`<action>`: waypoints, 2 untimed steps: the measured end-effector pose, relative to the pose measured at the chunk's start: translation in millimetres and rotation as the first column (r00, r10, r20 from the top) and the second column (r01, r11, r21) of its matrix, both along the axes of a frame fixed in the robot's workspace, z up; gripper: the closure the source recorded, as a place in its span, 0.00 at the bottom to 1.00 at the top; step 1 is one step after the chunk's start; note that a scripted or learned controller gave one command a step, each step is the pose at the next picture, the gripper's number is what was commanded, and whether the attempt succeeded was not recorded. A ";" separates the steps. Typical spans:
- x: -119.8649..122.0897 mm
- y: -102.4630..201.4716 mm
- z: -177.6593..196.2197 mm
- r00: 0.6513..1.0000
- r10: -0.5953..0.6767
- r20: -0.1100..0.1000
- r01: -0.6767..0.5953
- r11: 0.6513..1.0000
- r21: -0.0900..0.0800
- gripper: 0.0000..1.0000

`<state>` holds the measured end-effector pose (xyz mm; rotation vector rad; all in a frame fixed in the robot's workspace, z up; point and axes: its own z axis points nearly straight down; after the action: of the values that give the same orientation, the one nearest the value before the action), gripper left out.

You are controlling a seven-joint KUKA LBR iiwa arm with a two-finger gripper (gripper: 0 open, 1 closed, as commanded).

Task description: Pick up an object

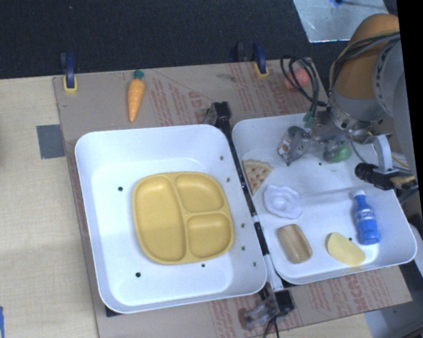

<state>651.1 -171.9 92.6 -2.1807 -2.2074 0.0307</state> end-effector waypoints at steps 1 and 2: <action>6.8 -30.7 49.3 0.999 -0.004 0.033 0.004 1.000 0.009 0.00; -29.4 43.1 153.9 0.999 -0.001 0.048 0.001 1.000 -0.011 0.00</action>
<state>621.7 -128.8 246.5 -2.2110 -2.2361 -0.0093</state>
